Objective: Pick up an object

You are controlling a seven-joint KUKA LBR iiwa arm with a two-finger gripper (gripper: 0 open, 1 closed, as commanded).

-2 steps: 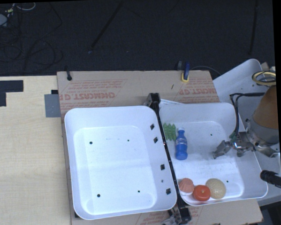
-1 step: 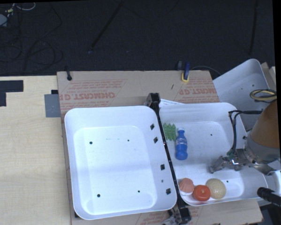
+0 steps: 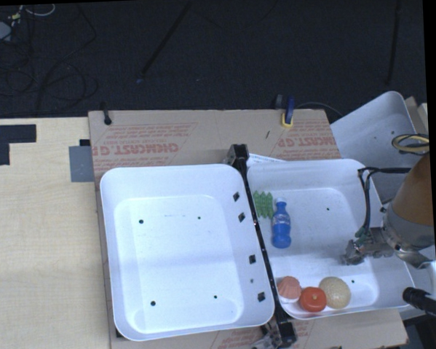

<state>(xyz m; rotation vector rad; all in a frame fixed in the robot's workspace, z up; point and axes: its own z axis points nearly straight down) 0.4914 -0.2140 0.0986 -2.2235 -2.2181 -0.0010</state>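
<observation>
Presently, arm: the grey arm (image 3: pixel 417 211) is seen entering from the right edge, its orange band lying above the wrist, with the wrist lowered over the right side of the right bin (image 3: pixel 328 190).
Pincer: the gripper (image 3: pixel 355 254) is held low near the bin floor; whether it is parted or closed cannot be told, as the tip is small and blurred, and nothing can be made out within it.
Bins: two shallow white bins are set side by side on a cardboard sheet (image 3: pixel 172 140); the left bin (image 3: pixel 168 187) is judged to serve as the drop side, the right as the supply.
Candidate things: a blue bottle (image 3: pixel 280 224) is laid near the divider, with a green toothed piece (image 3: pixel 263 203) just beside it at upper left; a pink piece (image 3: pixel 288 287), a red tomato-like ball (image 3: pixel 313 299) and a cream ball (image 3: pixel 335 292) are bunched along the near wall.
Why bunched: the round things are judged to have rolled to the low corner and been stopped by the wall.
Nearest thing to pincer: the cream ball lies near, below and to the left of the tip, apart from it.
Bottle to pincer: the bottle is well apart, to the left.
Task state: no thing is judged lifted yet.
</observation>
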